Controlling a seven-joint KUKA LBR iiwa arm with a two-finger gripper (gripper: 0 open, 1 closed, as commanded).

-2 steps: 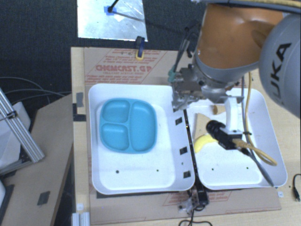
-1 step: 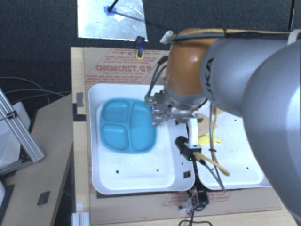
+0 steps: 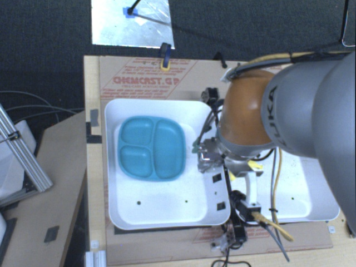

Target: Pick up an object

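Arm [image 3: 289, 110]: reaches from the right, wrist low between the two bins.
Fingers: hidden, cannot tell.
Blue plate [image 3: 151, 148]: lies in left bin [image 3: 167, 210].

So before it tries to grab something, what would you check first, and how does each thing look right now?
1. An object to pick is present: ok, a blue divided plate lies in the left bin.
2. Plate lies flat and inside the bin walls: ok.
3. Nothing rests on the plate: ok.
4. Arm is over the target: not ok, it hangs above the seam between the left bin and the right bin, beside the plate.
5. Gripper ready to grasp: cannot tell, the wrist hides it.
6. Right bin contents: cannot tell, the arm covers most of it.
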